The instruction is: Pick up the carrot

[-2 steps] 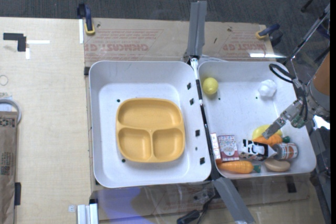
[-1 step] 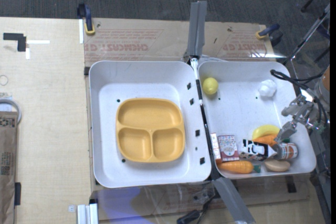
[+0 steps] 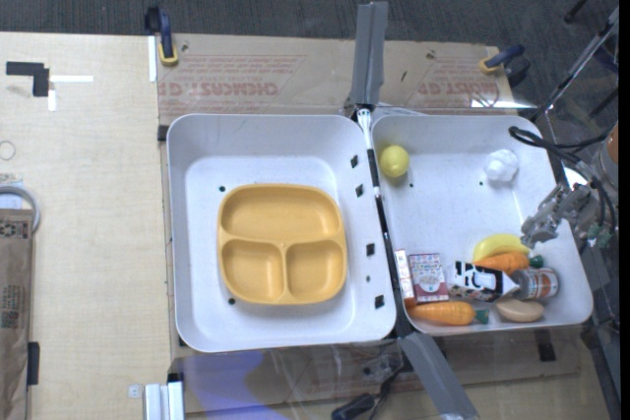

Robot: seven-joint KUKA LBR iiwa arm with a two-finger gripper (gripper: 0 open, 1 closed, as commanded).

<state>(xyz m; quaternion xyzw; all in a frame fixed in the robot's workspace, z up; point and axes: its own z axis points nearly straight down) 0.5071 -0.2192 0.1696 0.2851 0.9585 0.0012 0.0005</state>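
Carrot (image 3: pixel 445 313) sits in the right bin (image 3: pixel 448 211), at its near edge, left of centre, lying flat. Long axis runs roughly left-right along the bin's near wall, green stub at the right end. From the gripper (image 3: pixel 544 223) it lies down-left in view, well apart, so the coming move is a traverse toward the near wall, then a descent.

Gripper state: can't tell, it's small and blurred at the bin's right side.

Watch out: second orange, carrot-like piece (image 3: pixel 506 262) just below the banana (image 3: pixel 497 245), much nearer the gripper. Could be mistaken for the target.

Clutter along the near wall: small red-and-white box (image 3: pixel 425 274), black-and-white cow-patterned item (image 3: pixel 479 280), jar on its side (image 3: pixel 537 284), beige oval (image 3: pixel 520 311) just right of the carrot's stub. Box is just above the carrot.

Carrot looks like smooth moulded plastic, tapered and rounded; probably slippery, so grip across the short axis.

Left bin (image 3: pixel 197 211) holds a yellow divided plate (image 3: pixel 283 244).
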